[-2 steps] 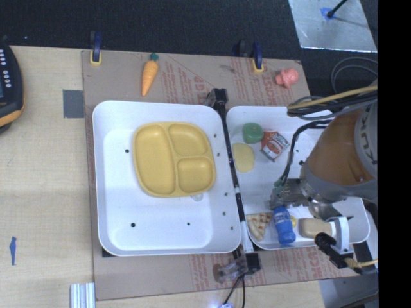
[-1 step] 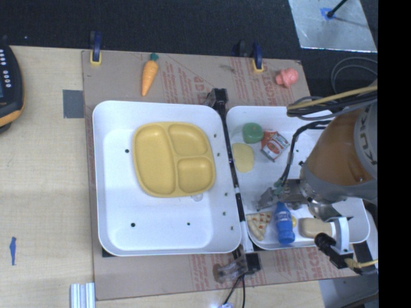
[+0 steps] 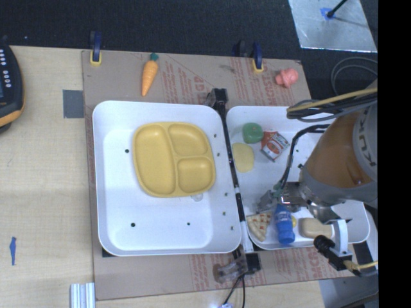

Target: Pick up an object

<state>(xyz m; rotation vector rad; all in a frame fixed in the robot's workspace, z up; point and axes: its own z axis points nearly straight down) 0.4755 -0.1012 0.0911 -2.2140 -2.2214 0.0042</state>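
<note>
The right bin point(image 3: 257, 115) holds several small items: a green round piece point(image 3: 252, 132), a pale yellow round piece point(image 3: 243, 156), a red and white carton point(image 3: 275, 144), a pizza slice toy point(image 3: 259, 225), a blue bottle point(image 3: 284, 224) and a beige piece point(image 3: 311, 227). My gripper point(image 3: 277, 201) hangs low in this bin's front half, just behind the blue bottle's top and beside the pizza slice. The arm's bulky grey wrist covers the bin's right part. Nothing is visibly held.
The left bin point(image 3: 115, 230) holds a yellow divided plate point(image 3: 173, 158). An orange carrot toy point(image 3: 149, 74) and a pink toy point(image 3: 287, 77) lie on the board behind the bins. A black device point(image 3: 9, 82) sits at the far left. Cables run near the arm.
</note>
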